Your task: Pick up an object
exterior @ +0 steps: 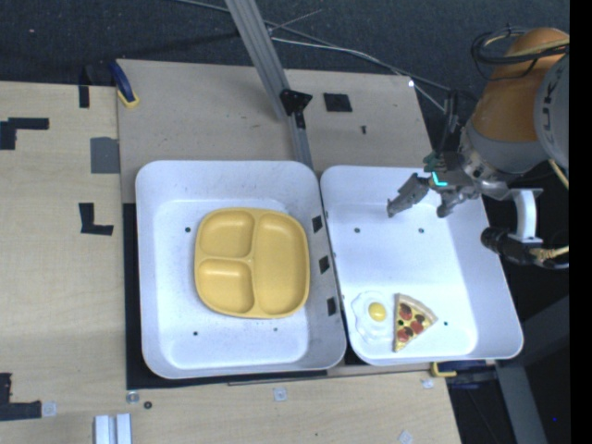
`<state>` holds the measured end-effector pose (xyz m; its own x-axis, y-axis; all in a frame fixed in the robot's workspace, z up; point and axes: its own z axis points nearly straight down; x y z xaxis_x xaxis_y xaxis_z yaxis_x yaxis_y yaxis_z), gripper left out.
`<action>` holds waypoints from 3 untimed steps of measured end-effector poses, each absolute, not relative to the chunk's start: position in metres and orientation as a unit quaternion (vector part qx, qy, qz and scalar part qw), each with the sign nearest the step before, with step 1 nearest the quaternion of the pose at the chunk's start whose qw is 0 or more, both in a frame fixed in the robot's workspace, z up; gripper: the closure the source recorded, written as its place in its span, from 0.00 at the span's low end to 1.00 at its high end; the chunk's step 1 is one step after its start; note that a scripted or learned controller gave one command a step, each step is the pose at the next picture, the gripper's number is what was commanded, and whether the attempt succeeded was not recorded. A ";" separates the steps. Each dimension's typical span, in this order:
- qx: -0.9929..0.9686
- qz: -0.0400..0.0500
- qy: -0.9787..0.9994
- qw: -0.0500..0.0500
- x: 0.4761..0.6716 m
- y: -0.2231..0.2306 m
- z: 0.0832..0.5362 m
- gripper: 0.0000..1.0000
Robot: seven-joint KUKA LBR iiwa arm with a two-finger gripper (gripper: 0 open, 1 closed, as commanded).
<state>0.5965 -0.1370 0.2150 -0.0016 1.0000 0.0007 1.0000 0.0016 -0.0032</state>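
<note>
In the right bin (462, 257) a toy fried egg (373, 314) and a toy pizza slice (410, 321) lie side by side near the front edge. A yellow divided plate (251, 262) sits in the middle of the left bin (166, 248). My gripper (428, 200) hangs over the far part of the right bin, well behind the egg and the pizza slice. Its two fingers are spread apart with nothing between them.
A slanted metal pole (264, 54) runs down to the gap between the bins at the back. Cables cross the dark floor behind the bench. The arm's grey body and orange band (518, 91) stand at the right edge.
</note>
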 end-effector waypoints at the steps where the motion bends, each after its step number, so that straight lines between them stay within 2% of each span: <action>1: -0.706 0.000 -0.708 0.001 0.597 -0.137 0.216 0.00; 3: -0.707 0.002 -0.707 0.002 0.593 -0.136 0.128 0.00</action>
<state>0.5928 -0.1356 0.1279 -0.0011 1.0000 -0.0003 1.0000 0.0011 -0.0063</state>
